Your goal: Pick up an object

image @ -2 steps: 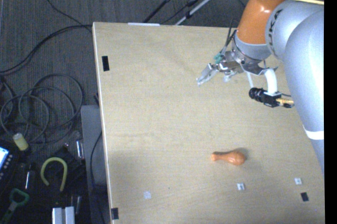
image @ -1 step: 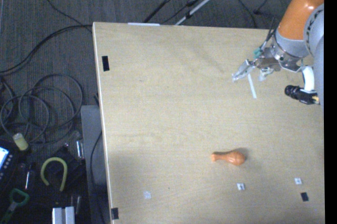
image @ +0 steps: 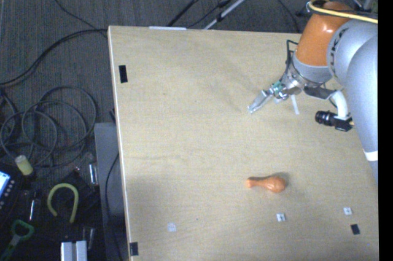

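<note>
A pale wooden tabletop (image: 184, 131) stands on a dark grey carpet floor (image: 55, 14) with black cables. On the tabletop lies a small orange pear-shaped rubber object (image: 268, 183), its narrow end pointing toward the left. The hand (image: 270, 97) of the grey and orange arm (image: 344, 63) is above the object in the view and well apart from it, touching nothing. Its two thin fingers are spread and hold nothing.

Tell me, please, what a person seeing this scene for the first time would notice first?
Probably the grey arm with the orange band at the upper right, its two-finger gripper above the bare tan wooden board. Next, the small orange pear-shaped object lying alone toward the lower right, apart from the gripper.
</note>
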`<move>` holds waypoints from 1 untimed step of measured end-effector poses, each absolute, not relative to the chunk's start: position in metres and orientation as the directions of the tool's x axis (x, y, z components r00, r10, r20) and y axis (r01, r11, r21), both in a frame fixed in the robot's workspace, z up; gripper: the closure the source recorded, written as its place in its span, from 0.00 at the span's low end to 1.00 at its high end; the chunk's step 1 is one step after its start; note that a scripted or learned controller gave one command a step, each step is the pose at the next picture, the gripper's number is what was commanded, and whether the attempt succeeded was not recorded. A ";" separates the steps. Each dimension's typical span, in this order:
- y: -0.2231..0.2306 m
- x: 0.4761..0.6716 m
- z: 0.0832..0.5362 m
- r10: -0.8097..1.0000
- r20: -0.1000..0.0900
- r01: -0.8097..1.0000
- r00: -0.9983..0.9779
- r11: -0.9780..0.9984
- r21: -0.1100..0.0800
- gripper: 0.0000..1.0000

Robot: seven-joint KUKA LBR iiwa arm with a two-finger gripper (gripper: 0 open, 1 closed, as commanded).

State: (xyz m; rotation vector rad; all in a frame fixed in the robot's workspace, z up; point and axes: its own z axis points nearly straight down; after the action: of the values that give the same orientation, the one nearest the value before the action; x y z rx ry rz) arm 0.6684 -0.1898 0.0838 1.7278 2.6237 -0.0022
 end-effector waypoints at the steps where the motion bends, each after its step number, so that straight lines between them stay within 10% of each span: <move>1: -0.219 0.669 0.121 0.895 -0.005 0.895 -0.446 0.446 -0.001 0.00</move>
State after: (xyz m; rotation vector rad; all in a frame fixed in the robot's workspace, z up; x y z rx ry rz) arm 0.6686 -0.2194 0.1206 1.6510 2.6685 -0.0053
